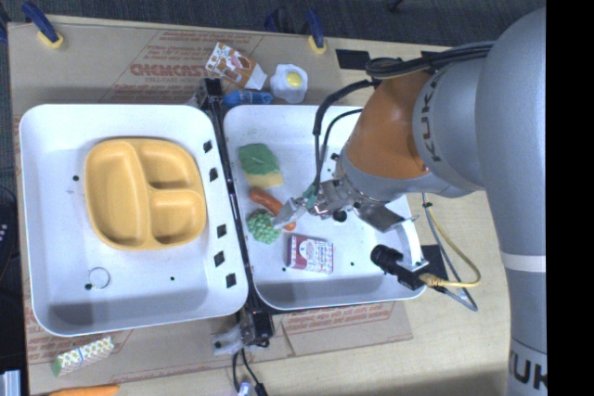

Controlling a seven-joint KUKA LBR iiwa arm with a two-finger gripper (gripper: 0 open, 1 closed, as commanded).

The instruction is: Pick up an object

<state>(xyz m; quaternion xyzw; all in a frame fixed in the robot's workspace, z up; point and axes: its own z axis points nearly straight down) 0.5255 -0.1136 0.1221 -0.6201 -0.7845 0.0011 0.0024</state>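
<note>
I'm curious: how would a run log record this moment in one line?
gripper | low in right bin | beside carrot, broccoli | nothing visibly held

Cardboard-covered bench [139, 65], two white bins [56, 227], perhaps cartons [227, 62]

Fixed overhead camera, slanted down, both bins [37, 199]

**Hidden and cut-off parts**

The arm [464, 125] covered the right bin's [278, 292] right rim. The gripper [299, 210] was too small to read its fingers. An orange item [88, 390] at the bench's front-left corner was cut by the bottom edge.
</note>
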